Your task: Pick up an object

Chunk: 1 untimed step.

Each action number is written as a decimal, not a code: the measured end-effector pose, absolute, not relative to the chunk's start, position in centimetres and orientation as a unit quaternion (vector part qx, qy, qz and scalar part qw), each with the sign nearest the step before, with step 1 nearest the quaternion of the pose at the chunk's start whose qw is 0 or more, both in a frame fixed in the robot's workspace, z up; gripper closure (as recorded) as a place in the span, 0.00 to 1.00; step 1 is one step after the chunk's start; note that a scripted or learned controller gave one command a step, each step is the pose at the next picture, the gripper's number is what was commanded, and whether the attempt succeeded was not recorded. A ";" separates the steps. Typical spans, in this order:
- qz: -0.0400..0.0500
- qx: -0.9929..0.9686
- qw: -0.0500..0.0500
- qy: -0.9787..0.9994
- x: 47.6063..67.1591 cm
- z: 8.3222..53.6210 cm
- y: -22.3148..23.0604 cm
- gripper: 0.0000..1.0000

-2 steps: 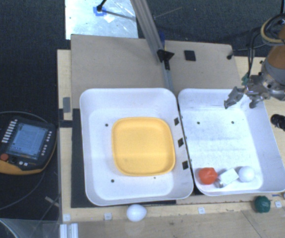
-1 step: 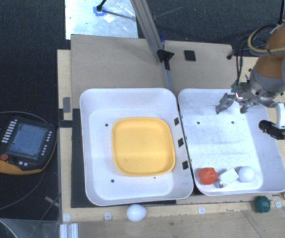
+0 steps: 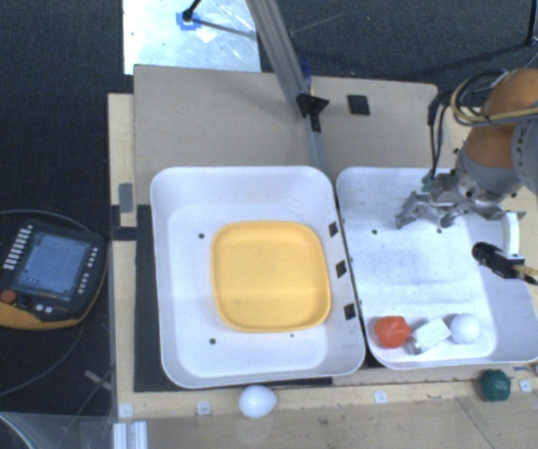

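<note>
The grey metal end effector (image 3: 420, 211) hovers over the far part of the right-hand shallow white bin (image 3: 409, 269), its fingers spread and gripping nothing; along that bin's near edge lie a red rounded object (image 3: 390, 331), a small white block (image 3: 430, 333) and a white ball (image 3: 464, 326); the left-hand white bin (image 3: 180, 251) holds a square yellow plastic plate (image 3: 270, 275).

fixed overhead camera, slanted down, both bins (image 3: 166, 251) framed
</note>
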State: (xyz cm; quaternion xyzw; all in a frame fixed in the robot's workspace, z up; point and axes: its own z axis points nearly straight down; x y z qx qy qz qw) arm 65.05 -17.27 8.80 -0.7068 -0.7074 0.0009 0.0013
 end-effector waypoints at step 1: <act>-0.001 -0.707 -0.001 -0.708 65.2 10.2 -17.3 1.00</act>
